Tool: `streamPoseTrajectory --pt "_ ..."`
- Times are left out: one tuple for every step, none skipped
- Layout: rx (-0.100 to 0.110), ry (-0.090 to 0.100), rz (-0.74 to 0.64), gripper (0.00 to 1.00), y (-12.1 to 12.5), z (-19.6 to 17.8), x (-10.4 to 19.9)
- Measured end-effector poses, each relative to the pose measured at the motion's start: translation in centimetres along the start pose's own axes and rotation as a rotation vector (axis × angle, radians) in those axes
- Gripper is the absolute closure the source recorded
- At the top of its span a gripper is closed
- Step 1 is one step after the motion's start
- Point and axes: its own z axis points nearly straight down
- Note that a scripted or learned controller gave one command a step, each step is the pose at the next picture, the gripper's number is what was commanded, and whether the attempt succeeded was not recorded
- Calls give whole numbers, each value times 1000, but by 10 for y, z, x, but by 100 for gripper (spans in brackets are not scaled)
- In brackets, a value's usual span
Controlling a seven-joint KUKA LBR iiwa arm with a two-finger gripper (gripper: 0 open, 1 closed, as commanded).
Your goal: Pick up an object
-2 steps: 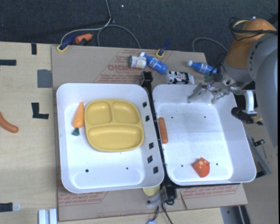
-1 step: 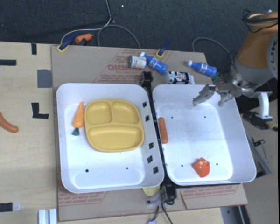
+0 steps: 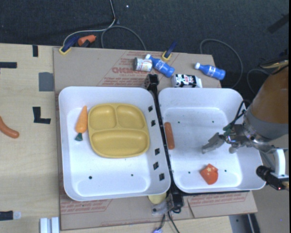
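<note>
The grey arm with its orange band (image 3: 274,106) is cut off by the right edge, so most of its body lies out of sight. The fingers of the two-finger gripper (image 3: 222,144) are blurred and small, and their spacing cannot be read. A pale yellow rounded object (image 3: 156,197) is mostly hidden under the near rim of the left white bin (image 3: 68,144); it may be a cup. The print on the small black-and-white carton (image 3: 186,80) is too fine to read.

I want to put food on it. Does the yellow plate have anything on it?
Empty. The yellow plate shows only bare yellow in all its sections; the carrot lies beside it in the left bin.
</note>
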Motion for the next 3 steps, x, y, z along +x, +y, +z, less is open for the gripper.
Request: streamPoseTrajectory --pt "-1 -1 -4 0 1 85 10" --pt "-13 -5 -4 0 4 39 -10" --pt "-25 -12 -5 0 62 -67 -62"
